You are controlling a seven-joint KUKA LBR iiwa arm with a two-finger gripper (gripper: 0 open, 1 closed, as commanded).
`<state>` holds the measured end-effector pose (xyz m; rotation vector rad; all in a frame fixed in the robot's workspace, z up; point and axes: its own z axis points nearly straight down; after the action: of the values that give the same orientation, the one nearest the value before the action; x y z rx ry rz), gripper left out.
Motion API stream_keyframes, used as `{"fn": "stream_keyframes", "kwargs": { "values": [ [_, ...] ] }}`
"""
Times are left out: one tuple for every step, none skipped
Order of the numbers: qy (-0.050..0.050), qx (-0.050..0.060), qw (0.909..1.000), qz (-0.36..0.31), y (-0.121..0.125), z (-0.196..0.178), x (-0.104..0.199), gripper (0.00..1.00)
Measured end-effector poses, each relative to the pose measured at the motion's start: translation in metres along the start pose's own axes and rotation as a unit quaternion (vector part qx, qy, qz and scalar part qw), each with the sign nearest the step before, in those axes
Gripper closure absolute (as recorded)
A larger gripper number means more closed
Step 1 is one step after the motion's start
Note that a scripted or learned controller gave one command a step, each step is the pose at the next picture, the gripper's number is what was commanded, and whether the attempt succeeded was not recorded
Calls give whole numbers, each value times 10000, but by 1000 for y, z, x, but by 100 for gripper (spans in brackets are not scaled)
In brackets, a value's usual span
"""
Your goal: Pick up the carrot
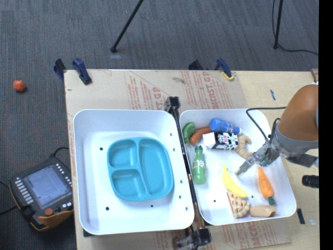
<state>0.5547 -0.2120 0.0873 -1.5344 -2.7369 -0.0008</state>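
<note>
Arm: I see the grey arm (299,134) with its orange band reaching in from the right, over the right bin.
Gripper: my gripper (244,169) hangs low over the middle of the right bin, pointing left and toward the near side. I cannot tell whether it is released or clenched; nothing shows between its tips.
Carrot: the carrot (265,183) lies in the right bin, right of the gripper tip and apart from it, its length running near to far.
Banana: the yellow banana (232,184) lies just left of and nearer than the gripper tip.
Right bin: the right bin (289,184) also holds a green bottle (199,165) along its left wall, a blue bottle (222,125) at the far side, a small black-and-white carton (225,139) just nearer than that, and a sausage (200,134) with a green vegetable (188,130) at the far left corner.
Near corner: I see a waffle (239,206) and a tan bread-like piece (262,211) lying side by side, nearer than the carrot.
Left bin: the left bin (88,165) holds a blue divided plate (139,169).
Floor: a pendant controller (41,191) sits to the left of the bench.
</note>
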Motion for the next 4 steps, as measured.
{"fn": "stream_keyframes", "kwargs": {
  "values": [
    [2, -5, 10000, 36, -1, -10, -1, 100],
    [4, -9, 10000, 54, 0, -20, -2, 100],
    [5, -8, 10000, 58, 0, -20, -1, 0],
    [-3, -2, 10000, -97, -6, 0, 24, 0]
  ]
}}
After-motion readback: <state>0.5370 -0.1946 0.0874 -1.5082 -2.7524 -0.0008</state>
